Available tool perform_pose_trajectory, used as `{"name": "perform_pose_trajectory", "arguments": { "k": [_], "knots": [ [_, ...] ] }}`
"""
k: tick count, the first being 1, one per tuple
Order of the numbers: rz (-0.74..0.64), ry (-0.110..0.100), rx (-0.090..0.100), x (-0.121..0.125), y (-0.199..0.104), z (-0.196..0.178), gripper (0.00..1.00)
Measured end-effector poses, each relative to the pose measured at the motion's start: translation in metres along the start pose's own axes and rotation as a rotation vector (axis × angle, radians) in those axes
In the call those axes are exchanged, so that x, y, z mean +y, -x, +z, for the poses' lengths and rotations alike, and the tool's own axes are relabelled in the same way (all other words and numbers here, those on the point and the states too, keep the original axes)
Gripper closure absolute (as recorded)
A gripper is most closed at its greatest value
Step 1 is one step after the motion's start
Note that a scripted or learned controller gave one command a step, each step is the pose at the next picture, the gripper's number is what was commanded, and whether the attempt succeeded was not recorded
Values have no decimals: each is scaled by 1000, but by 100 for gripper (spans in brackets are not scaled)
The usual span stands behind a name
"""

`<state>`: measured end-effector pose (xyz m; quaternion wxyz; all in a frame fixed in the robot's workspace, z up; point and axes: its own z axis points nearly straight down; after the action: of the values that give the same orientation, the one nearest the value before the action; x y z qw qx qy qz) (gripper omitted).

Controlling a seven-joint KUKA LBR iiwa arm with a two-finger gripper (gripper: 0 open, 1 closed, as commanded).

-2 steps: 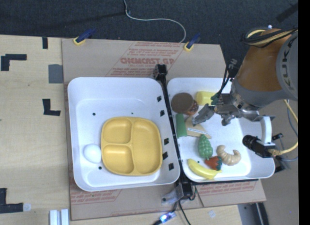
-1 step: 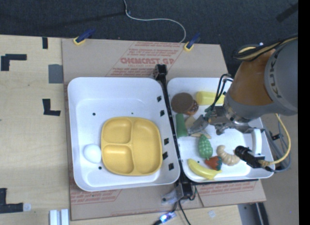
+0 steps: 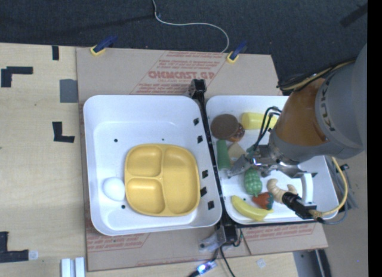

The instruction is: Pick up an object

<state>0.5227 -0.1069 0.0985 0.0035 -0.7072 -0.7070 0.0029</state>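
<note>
The grey arm with its orange band reaches in from the right of the frame over the right bin. Its claw sits low among the toys near that bin's centre; I cannot tell how it is set or whether it has hold of anything. Just below the claw lies a green bumpy toy, with a banana at the bin's lower edge and a brown round object at upper left. The left bin holds a yellow divided plate and a white ball.
</note>
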Motion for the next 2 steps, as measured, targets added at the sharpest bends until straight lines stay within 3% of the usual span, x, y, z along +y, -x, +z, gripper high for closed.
{"name": "perform_pose_trajectory", "arguments": {
  "k": [1,2],
  "knots": [
    [-1,6,-1,0,-1,15,0],
    [-1,8,-2,0,0,4,100]
  ]
}}
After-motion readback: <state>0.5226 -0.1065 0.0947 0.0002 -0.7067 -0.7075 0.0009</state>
